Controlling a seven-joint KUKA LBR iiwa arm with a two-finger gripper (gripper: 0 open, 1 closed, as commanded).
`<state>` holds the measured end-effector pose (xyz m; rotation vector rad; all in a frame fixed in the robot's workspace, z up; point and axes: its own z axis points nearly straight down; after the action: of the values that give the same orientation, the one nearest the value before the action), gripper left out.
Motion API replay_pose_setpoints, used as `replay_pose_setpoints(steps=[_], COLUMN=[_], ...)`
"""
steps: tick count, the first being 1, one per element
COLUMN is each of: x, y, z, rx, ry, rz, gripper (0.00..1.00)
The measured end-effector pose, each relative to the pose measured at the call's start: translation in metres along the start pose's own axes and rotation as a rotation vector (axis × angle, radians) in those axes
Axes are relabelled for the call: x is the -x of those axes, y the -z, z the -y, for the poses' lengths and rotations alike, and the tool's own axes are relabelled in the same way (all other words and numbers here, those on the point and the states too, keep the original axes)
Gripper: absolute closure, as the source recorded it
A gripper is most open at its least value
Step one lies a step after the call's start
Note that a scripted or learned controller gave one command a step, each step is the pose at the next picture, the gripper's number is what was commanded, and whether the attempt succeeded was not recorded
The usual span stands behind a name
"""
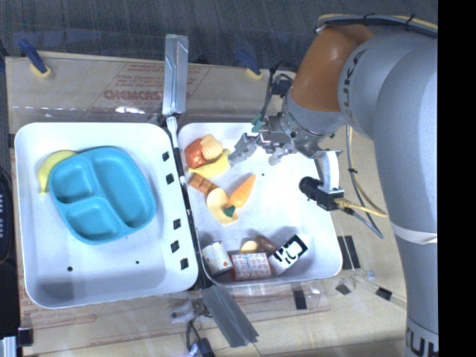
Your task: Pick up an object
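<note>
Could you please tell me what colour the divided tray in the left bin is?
The divided tray is light blue, seen clearly in the camera view.

Right bin [327, 262]: clutter hugs the divider side, with orange/yellow toys [204, 155] at top left, carrot [242, 190] mid, and can [216, 256] plus boxes [253, 265] along the near wall. Open floor lies centre-right, between carrot and boxes. Gripper [256, 146] hangs over the upper part. Left bin [30, 274]: blue tray [104, 192] takes most of it; bare floor along the near edge.
</note>
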<state>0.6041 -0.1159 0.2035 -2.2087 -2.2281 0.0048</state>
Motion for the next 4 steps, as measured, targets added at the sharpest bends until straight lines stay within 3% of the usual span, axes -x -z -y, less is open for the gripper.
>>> replay_pose_setpoints(steps=[2,3,4], x=[0.079,0.034,-0.013], y=[-0.081,-0.109,-0.113], z=[0.022,0.014,0.073], rx=[-0.001,0.010,0.001], ry=[-0.087,0.262,0.201], rz=[0.001,0.003,-0.001], gripper=[0.00,0.00,0.00])
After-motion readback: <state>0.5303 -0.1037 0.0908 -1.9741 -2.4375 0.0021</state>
